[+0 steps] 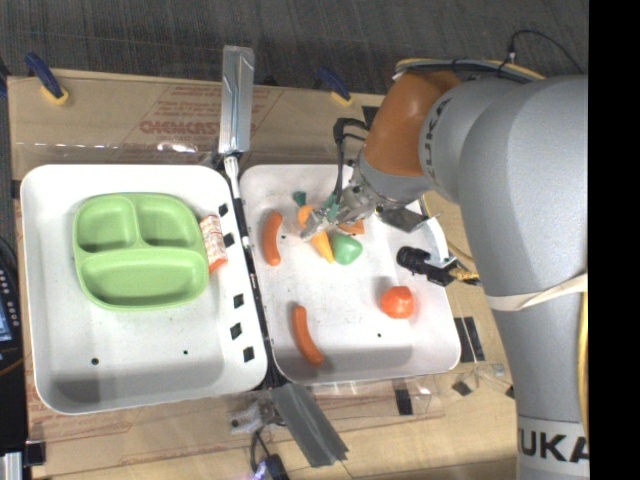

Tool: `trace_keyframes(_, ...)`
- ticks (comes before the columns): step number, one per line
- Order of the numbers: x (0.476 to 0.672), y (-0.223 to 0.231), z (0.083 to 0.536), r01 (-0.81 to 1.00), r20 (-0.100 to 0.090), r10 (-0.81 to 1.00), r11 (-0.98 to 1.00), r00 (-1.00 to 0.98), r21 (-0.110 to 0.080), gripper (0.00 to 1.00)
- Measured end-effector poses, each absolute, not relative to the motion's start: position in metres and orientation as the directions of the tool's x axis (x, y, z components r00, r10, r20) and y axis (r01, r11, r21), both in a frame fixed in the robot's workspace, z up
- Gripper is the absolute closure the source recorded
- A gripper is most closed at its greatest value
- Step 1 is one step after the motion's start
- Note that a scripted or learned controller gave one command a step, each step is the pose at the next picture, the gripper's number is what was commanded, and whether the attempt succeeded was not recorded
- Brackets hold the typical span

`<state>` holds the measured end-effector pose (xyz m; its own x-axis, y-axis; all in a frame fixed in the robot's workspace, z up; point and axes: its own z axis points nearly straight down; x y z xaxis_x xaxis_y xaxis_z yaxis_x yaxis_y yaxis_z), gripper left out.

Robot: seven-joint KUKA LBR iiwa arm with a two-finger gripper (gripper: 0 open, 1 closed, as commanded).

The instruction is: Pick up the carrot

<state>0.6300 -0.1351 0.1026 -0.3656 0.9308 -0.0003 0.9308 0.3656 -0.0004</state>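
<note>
Orange carrot (320,242) lay in the right bin (425,353), touching the green pear (346,249), directly beneath my gripper (333,215). Its long axis ran diagonally, leafy end toward the far-left. Whether my gripper had closed on anything, I could not tell.

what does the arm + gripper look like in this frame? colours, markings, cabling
Arm: bulky, rounded light-grey casing, with an orange band above the wrist. White KUKA lettering low on the base. Thin black cables loop by the wrist, and another arcs over the top. Gripper: small, metallic grey, detail too fine to make out.
</note>
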Motion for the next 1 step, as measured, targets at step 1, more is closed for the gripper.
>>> trace_keyframes(1, 0.6236, -0.0853, 0.1923, 0.991, 0.0, 0.991, 0.13, -0.13, -0.001, 1.0)
